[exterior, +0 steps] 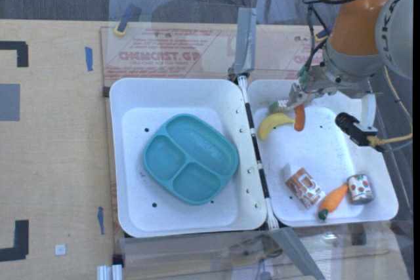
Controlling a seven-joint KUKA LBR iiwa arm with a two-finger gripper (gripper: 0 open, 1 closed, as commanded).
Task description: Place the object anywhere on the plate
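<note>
Two white bins. Left bin (125, 160): one teal plate (190, 158), three compartments, nothing on it. Right bin (387, 203): one banana (273, 123), one box (304, 187), one carrot (333, 200), one can (359, 188). One gripper (296, 101) over the right bin's far side, an orange sausage (299, 119) hanging upright at its tip; finger opening can't be told. Sausage just beside the banana.

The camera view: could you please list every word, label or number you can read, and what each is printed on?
"CHEMCAST GP", red print on the clear sheet behind the bins.
Smaller red lines on that sheet: too blurred.
Letters on the arm, cut off: unreadable.
Print on the small carton and can: too small.
</note>
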